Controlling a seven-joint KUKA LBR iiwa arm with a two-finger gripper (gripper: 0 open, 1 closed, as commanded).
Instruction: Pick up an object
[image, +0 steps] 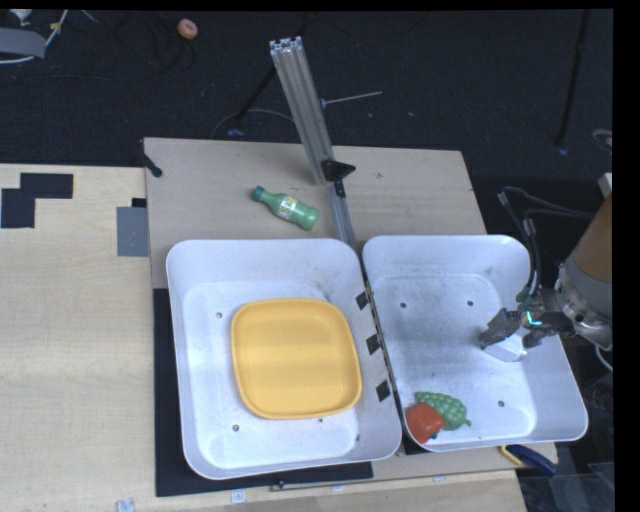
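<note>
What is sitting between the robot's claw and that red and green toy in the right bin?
Nothing visible. The gripper hangs over the right bin near its right wall, and only bare bin floor lies between it and the red and green toy at the front edge.

Two shallow white bins sit side by side — a left bin (190, 300) and a right bin (450, 260). One yellow plate (296, 357), one green bottle (286, 208), one red-and-green toy strawberry (434, 414), one small white object (508, 347) — and one aluminium rail (305, 100).
</note>
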